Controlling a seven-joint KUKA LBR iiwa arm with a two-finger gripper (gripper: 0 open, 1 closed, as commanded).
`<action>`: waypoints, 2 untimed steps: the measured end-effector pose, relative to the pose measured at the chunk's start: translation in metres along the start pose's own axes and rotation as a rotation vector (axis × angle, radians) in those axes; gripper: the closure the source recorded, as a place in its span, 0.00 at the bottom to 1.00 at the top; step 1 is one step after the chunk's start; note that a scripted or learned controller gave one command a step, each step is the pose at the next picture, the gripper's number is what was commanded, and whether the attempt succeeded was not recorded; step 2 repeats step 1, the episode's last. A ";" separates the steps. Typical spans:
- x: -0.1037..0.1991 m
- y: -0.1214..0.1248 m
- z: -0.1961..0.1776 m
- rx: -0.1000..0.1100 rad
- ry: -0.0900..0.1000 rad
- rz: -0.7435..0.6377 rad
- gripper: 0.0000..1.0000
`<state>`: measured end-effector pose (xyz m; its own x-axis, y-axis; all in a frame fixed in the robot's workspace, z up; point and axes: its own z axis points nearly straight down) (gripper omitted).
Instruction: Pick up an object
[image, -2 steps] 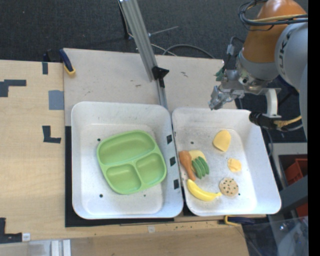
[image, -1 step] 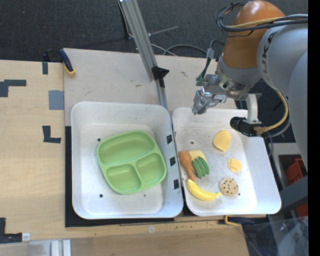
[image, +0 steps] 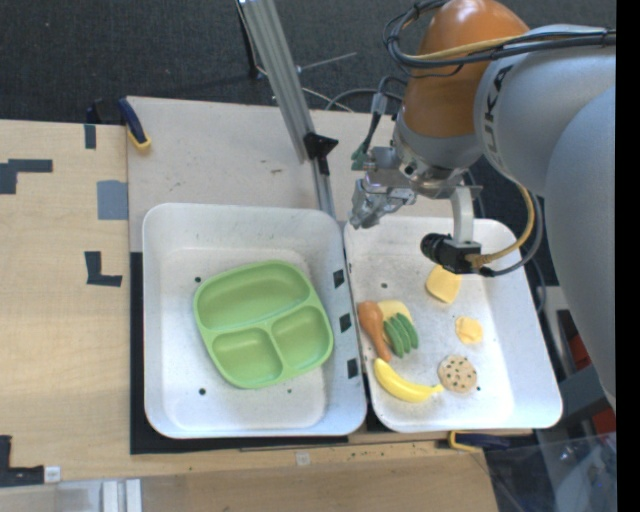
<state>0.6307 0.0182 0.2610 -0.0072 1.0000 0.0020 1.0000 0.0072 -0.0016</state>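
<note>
The pincer (image: 366, 212), its grip state impossible to tell, hangs above the far-left corner of the right-hand shallow white bin (image: 520, 300), presumably poised to choose a target, while the curved yellow toy banana (image: 403, 384) lies near that bin's front edge

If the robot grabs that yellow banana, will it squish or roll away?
The curved yellow toy banana looks like smooth moulded plastic, so it would probably stay stiff and not squish. Its shiny skin might slip between the fingers of the gripper. Its bend makes rolling far unlikely, though a push could spin it into the round brown speckled cookie beside it.
</note>
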 end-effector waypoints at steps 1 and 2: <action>0.049 -0.010 0.000 0.001 -0.001 0.000 1.00; 0.049 -0.010 0.000 0.001 -0.001 0.000 1.00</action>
